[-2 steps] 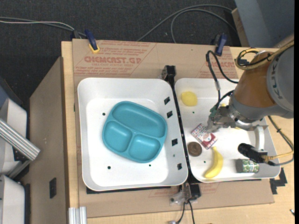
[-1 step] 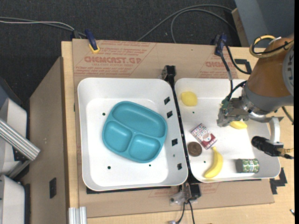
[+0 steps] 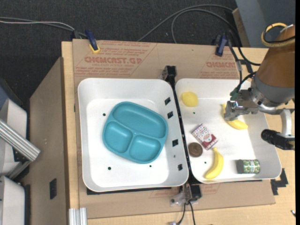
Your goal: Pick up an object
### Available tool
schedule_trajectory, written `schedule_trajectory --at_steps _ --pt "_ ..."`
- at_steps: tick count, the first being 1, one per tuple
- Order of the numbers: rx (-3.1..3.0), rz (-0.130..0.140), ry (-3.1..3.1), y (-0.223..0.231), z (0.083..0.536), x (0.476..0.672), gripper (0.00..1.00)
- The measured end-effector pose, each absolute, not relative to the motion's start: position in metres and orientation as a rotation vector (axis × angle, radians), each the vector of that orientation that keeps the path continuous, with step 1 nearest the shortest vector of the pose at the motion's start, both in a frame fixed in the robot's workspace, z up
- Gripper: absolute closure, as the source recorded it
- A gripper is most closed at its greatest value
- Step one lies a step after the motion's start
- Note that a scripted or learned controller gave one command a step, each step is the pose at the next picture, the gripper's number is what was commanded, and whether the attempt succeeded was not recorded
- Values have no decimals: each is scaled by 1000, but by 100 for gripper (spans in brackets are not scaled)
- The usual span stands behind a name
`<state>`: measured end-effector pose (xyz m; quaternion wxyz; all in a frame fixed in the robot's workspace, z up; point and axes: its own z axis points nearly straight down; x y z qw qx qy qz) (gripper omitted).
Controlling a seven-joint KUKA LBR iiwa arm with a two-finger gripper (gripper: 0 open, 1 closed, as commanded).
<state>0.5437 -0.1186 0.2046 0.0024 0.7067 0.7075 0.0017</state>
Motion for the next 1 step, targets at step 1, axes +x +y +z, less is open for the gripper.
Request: schedule_trajectory --at_steps 1 --pt "2216 6 2220 -118 248 545 100"
